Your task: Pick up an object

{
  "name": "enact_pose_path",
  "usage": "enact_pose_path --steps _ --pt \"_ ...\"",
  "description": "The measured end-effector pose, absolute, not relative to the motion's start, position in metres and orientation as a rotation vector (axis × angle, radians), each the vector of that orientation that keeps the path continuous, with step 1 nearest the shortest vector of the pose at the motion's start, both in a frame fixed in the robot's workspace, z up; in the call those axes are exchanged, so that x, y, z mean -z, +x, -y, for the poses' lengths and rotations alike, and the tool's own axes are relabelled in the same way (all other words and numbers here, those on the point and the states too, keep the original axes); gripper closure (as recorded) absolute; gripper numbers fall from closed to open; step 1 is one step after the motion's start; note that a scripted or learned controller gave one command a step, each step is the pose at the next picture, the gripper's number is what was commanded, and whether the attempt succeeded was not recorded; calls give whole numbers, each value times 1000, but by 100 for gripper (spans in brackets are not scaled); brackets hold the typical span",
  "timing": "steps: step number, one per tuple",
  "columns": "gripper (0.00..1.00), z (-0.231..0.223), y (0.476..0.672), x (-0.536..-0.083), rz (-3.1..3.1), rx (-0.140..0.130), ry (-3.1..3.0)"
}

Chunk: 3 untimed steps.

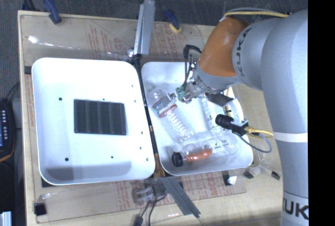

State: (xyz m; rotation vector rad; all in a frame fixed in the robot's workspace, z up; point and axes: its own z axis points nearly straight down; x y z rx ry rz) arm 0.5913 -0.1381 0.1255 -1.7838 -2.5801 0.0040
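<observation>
- Bottles were the things to pick: two clear plastic ones lay in the right bin (238, 159).
- One bottle with a red label (170, 112) lay slanted near the middle of that bin, its upper end close to the hand.
- A second bottle with a dark cap (201, 153) lay along the bin's near wall, with something orange-brown showing inside it and its cap pointing toward the left bin.
- A third clear item (208, 112) lay just right of the labelled bottle, too blurred to name.
- The hand (184, 93) sat low over the upper middle of the right bin, just beside the top of the labelled bottle; I could not tell how it stood or whether it gripped anything.
- The arm (251, 57), one in number, reached in with its orange band above the wrist.
- The left bin (52, 89) held one dark ribbed rectangle (100, 117) at its centre.
- Two bins stood side by side on the surface (78, 34), touching along their inner edges.
- Two blue clamps (51, 10) gripped the surface's far edge.
</observation>
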Motion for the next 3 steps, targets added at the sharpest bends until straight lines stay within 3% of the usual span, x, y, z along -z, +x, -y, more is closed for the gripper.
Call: enact_pose_path --steps 1,2,3 --pt "0 130 605 -92 2646 -2 -1684" --pt "100 130 606 -103 2650 -3 -1680" --pt "100 106 657 -172 2690 0 -1624"
